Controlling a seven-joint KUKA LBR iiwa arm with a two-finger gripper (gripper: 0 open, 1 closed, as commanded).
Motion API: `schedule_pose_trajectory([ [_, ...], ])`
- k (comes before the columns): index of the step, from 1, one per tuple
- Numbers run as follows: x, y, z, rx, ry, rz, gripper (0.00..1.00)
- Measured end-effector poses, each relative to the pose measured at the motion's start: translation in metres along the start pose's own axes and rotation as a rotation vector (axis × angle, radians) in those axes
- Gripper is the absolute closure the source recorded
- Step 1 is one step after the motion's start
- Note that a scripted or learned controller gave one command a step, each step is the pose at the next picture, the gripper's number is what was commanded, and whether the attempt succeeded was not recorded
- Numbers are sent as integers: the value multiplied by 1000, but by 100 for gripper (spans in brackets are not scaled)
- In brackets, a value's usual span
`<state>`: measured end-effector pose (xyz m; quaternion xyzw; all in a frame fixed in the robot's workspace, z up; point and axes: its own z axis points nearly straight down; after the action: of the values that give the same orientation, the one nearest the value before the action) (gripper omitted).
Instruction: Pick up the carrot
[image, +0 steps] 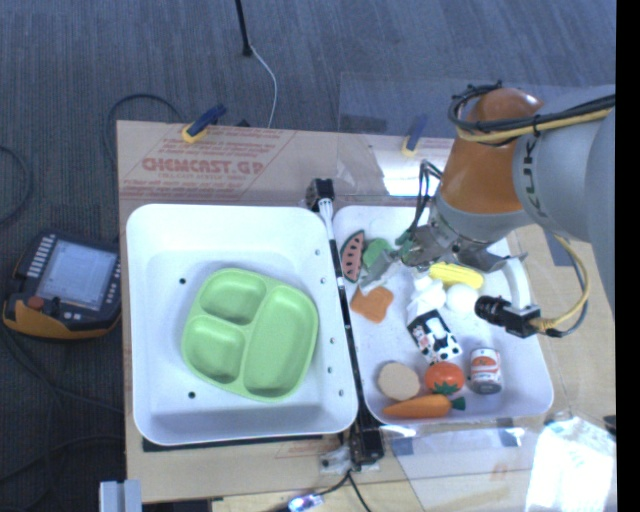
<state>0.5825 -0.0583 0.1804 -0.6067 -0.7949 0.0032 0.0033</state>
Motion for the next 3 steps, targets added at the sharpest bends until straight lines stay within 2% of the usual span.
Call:
schedule_pose_trajectory([
  [1, -55, 75, -38, -13, -8, -27, 0],
  [2, -13, 27, -3, -6, -4, -163, 0],
  [3, -76, 15, 33, -6, -6, -277, 0],
])
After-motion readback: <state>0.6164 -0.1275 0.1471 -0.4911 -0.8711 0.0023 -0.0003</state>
